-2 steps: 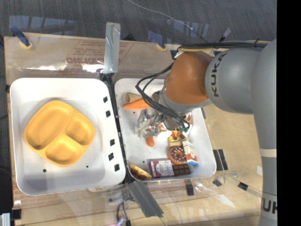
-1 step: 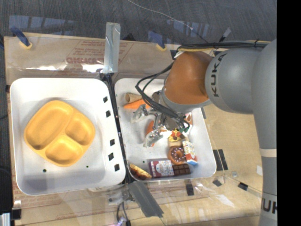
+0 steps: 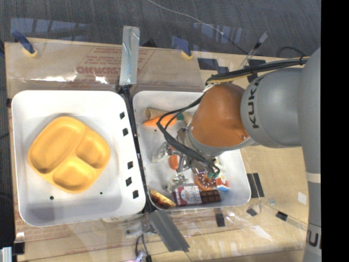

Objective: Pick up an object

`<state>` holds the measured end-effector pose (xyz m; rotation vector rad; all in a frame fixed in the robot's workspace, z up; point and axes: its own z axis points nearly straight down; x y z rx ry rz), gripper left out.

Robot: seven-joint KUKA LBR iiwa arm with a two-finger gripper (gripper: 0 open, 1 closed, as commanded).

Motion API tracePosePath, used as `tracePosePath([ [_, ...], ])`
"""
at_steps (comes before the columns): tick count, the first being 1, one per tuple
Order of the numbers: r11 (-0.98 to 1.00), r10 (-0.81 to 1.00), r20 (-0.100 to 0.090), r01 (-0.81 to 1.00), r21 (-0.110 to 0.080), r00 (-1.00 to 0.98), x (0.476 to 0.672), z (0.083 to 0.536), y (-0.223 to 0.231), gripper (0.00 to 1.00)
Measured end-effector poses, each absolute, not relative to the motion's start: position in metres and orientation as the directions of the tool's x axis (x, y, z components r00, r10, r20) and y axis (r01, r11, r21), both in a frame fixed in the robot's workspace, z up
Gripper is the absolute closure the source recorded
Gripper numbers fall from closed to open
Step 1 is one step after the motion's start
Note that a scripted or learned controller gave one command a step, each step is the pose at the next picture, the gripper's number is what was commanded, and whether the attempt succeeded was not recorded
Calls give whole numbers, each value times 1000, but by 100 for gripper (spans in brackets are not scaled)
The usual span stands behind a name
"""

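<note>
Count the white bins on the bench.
2. The left bin holds a yellow divided tray. The right bin holds the small clutter, and the arm reaches over it, hiding part of it.

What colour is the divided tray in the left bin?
Yellow-orange, seen in the camera view: the tray.

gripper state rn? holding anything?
Gripper: low in the right bin among the clutter, mostly hidden under the arm's wrist. Open or shut, holding or not: cannot be told.
</note>
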<state>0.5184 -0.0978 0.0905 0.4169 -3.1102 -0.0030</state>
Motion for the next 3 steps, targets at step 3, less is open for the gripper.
tracePosePath([
  [3, 1000, 4, -5, 4, -2, -1000, 623, 299, -108, 100],
])
